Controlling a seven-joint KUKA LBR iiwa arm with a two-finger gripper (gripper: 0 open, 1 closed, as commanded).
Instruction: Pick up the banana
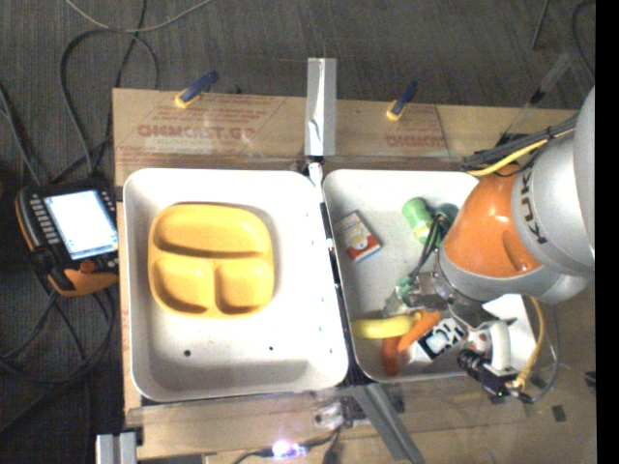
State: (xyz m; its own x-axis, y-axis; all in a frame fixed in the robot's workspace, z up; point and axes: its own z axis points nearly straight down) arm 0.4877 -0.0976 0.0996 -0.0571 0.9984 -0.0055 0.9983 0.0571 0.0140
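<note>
Camera view: banana (380, 327) lies low in the right bin (340, 249), lower centre-right of frame, partly under the arm. Gripper (418, 309) sits just above the banana's right end; finger state cannot be told. Orange carrot-like item (404, 341) beside it. Small carton (356, 236) and green object (417, 215) higher up. Yellow divided tray (213, 259) fills left bin (135, 288).

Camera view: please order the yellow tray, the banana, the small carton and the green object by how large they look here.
1. Yellow tray, clearly largest.
2. Banana, partly hidden under the arm, so unsure.
3. Small carton, similar to the banana.
4. Green object, partly covered, seemingly smallest.
</note>
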